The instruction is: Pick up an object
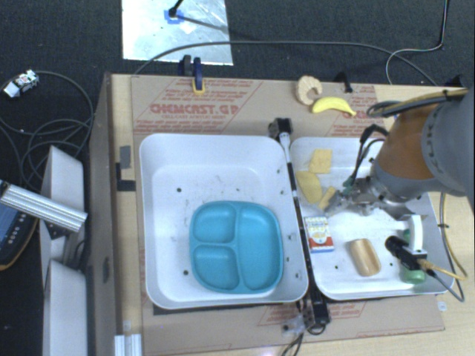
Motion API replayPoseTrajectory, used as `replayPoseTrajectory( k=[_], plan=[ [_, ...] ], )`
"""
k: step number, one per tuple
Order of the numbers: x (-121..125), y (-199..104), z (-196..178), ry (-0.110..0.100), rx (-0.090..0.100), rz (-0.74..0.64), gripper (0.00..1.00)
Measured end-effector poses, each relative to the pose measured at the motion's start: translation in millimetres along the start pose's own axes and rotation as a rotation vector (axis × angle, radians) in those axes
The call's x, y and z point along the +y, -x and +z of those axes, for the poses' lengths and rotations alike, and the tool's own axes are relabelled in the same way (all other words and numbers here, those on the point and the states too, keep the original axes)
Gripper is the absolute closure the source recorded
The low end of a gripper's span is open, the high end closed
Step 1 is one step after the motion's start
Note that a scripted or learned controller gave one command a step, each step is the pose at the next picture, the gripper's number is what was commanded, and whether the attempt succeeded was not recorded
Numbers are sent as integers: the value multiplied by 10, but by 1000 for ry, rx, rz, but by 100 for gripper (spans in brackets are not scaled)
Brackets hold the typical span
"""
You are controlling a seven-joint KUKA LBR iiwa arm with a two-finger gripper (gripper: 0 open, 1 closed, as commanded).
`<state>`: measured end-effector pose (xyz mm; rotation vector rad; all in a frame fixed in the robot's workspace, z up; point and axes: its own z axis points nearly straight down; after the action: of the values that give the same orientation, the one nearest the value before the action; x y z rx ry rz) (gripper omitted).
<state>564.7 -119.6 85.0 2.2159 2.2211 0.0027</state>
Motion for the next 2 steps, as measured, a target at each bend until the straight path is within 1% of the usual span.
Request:
replayPoseTrajectory(
  k=[1, 2],
  plan=[
    [1003, -92, 15, -26, 3, -4, 0],
    [564, -227, 6, -3, 1, 0, 0]
  ],
)
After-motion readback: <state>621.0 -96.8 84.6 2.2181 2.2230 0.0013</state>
